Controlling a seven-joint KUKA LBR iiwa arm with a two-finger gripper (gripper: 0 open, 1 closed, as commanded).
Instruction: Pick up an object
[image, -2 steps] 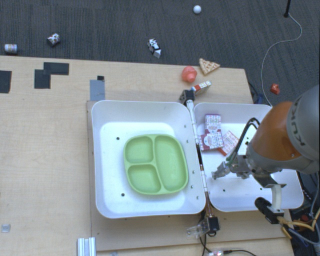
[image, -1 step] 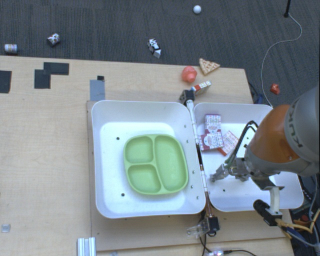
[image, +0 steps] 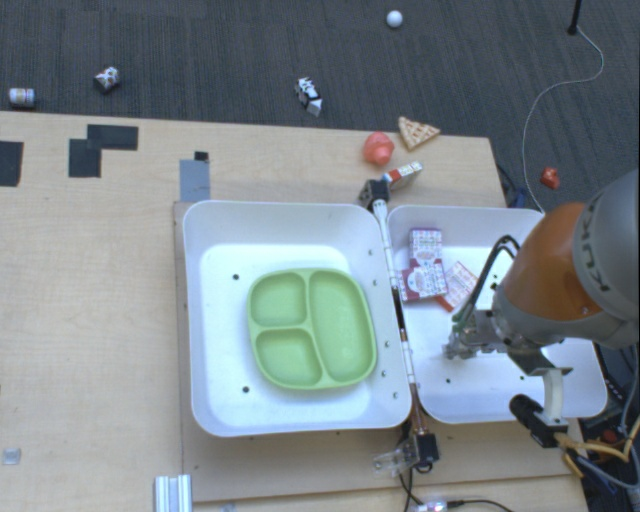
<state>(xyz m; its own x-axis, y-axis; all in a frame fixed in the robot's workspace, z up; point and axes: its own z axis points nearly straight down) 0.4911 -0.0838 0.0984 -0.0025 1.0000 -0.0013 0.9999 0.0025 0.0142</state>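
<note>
Camera view first picks up the arm (image: 560, 275) low over the right bin (image: 470, 395), pincer (image: 462, 340) hovering, its state impossible to tell from here. Just beyond, small packets (image: 428, 265) cluster at the bin's far end. Left bin holds a green divided plate (image: 312, 328). Risk: descending short of the packets, grabbing nothing.

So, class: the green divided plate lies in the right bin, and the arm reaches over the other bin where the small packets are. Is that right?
Not quite. The camera view shows the green divided plate in the left bin, not the right one. The rest stands: the arm reaches over the other bin, where the small packets lie.
</note>
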